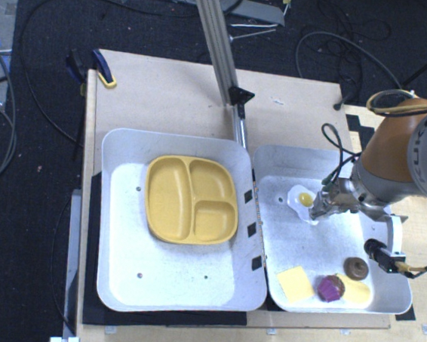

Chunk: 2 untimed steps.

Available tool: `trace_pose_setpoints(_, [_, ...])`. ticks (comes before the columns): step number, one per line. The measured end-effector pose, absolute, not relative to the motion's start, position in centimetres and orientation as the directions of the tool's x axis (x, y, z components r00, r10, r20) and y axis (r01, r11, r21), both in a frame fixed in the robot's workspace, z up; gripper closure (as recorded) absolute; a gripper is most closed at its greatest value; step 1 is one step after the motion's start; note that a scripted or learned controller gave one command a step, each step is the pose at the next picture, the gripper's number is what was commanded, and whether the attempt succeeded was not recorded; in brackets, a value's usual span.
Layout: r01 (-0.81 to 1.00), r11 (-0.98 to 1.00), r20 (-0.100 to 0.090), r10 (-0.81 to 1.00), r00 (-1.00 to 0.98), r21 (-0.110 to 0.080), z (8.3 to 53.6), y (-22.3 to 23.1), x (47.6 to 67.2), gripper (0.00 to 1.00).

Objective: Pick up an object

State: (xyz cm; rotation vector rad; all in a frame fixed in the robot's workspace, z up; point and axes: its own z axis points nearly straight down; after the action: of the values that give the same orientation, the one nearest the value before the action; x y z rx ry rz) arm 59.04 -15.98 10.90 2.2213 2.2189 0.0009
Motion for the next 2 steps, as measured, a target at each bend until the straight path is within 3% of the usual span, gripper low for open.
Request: trace_pose_setpoints(2, [1.0,0.004,-0.002,1.0,-0.004,0.008,22.7,-15.3,60.2,1.0])
